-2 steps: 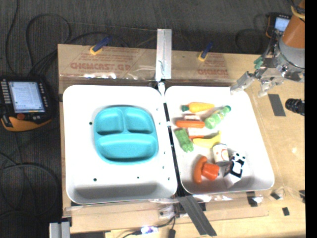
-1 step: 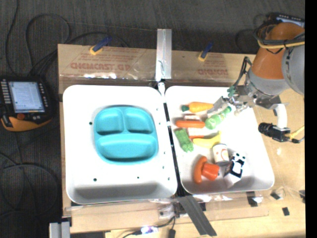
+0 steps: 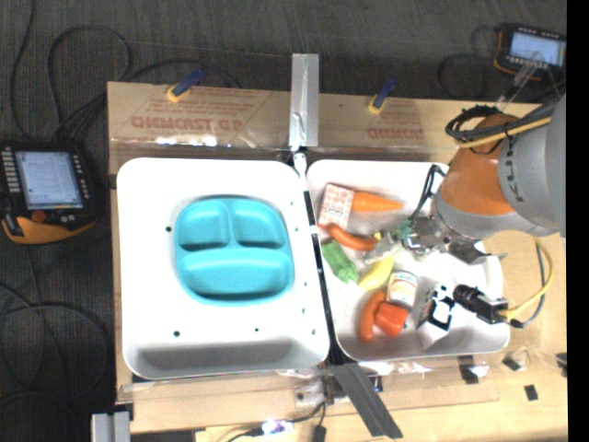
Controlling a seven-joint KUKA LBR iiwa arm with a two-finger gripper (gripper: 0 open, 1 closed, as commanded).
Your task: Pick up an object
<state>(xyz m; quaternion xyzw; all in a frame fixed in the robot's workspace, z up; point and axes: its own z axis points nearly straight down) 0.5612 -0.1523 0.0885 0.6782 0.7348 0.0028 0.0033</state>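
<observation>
Objects heaped in the right bin, all on its left half: carrot up top, just beside a small printed box; below them a red-orange sausage shape, a green piece, a yellow banana-like piece, a small jar and an orange-red lump. Packed close, several touching. Left bin alongside, carrying a turquoise divided tray, well apart from the pile.

Arm in from the right, orange band over the right bin's upper corner. Gripper low over the bin, near the carrot's tip and just beside the banana-like piece. Jaws buried under the wrist and cabling: cannot tell how far open, cannot tell whether anything is held. No object visibly between them.

Looks like the closing-in stage, no lift yet, probably early in the attempt.

Risks from here, judged from the layout:
- Crowding. Close neighbours likely to get nudged or pinched together, giving a double grab or a slip.
- Rounded, tapered shapes such as the carrot and the banana-like piece. Likely to squirt sideways under an off-centre squeeze.
- Jar upright. Easily toppled by a passing wrist.
- Loose cable trailing across the right bin. Possible snag.
</observation>
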